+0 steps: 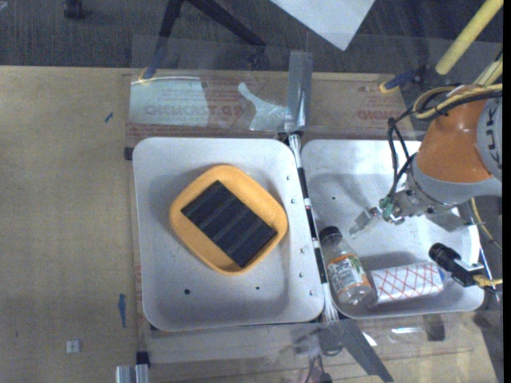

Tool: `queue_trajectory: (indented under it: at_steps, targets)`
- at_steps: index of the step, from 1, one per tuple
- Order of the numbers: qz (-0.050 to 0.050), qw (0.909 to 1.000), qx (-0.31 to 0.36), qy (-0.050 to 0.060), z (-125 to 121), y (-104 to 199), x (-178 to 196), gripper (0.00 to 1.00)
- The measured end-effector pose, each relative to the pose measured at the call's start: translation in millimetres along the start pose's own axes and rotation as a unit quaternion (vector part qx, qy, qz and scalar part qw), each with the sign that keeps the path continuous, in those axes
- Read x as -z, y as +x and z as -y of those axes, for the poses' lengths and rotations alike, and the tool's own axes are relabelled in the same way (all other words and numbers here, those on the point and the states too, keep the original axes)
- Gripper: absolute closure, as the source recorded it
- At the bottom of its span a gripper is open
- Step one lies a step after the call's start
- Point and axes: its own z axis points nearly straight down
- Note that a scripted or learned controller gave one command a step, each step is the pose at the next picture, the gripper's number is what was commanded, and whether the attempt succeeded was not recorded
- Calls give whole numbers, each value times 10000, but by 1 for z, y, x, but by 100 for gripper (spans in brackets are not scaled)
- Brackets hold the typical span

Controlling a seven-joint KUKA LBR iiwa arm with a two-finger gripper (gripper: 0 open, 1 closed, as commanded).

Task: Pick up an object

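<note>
Bottle (349, 271), red-checked roll (407, 281), pincer (369, 218) above

Orange-yellow dish (227, 218) with black ribbed top, left bin; clear bottle (346, 271) beside red-checked roll (409, 281), right bin.

Bench (56, 214): bare tan surface, carrying both white trays side by side.
Left tray (160, 278): shallow, white, with rounded corners.
Right tray (335, 162): shallow, white, touching the left tray along a centre seam.
Clear panel (207, 106): lay flat behind the trays, with reversed lettering showing through it.
Metal bracket (299, 86): stood upright at the back, in line with the seam between the trays.
Office chair base (160, 6): black legs with castors on dark carpet, beyond the bench.
White sheet (319, 2): lay tilted on the floor at the top of the view.
Yellow pole (471, 26): slanted across the top right corner.
</note>
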Motion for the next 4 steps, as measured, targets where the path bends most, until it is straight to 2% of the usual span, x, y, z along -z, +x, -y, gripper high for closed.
queue_trajectory:
  at_steps: [1,2,3,4]
  targets:
    - [151,9981,584,-117,57,12,-15,0]
    - [89,9982,580,-78,59,15,-9,100]
    - [114,9983,572,-80,59,13,-7,0]
    - [13,9933,-1153,-19,31,-44,-42,0]
